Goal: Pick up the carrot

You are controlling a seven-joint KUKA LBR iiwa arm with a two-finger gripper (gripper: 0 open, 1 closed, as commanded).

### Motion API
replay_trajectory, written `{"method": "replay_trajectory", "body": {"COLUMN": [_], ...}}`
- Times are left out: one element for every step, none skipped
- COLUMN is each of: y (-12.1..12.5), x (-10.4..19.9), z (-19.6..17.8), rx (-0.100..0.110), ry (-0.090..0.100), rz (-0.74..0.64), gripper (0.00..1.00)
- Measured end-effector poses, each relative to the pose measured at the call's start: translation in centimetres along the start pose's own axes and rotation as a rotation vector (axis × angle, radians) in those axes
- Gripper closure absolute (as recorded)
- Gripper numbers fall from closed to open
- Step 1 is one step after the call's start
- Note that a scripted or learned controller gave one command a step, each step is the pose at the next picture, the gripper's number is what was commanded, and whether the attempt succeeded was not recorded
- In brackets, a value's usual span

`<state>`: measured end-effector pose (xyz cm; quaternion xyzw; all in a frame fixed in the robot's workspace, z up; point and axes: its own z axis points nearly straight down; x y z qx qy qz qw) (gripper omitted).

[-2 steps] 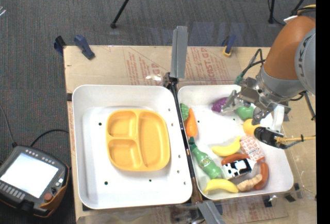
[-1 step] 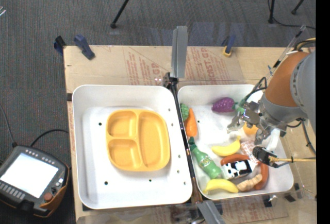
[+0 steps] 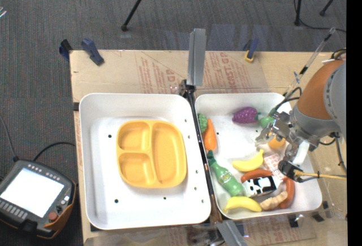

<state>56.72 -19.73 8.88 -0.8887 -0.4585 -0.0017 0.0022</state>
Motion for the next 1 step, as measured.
{"method": "replay_trajectory", "body": {"y": [0.11], "x": [0.29], "z": [0.21], "rx": [0.004], "ry": [-0.004], "rz": [-0.028], "gripper": [0.0]}}
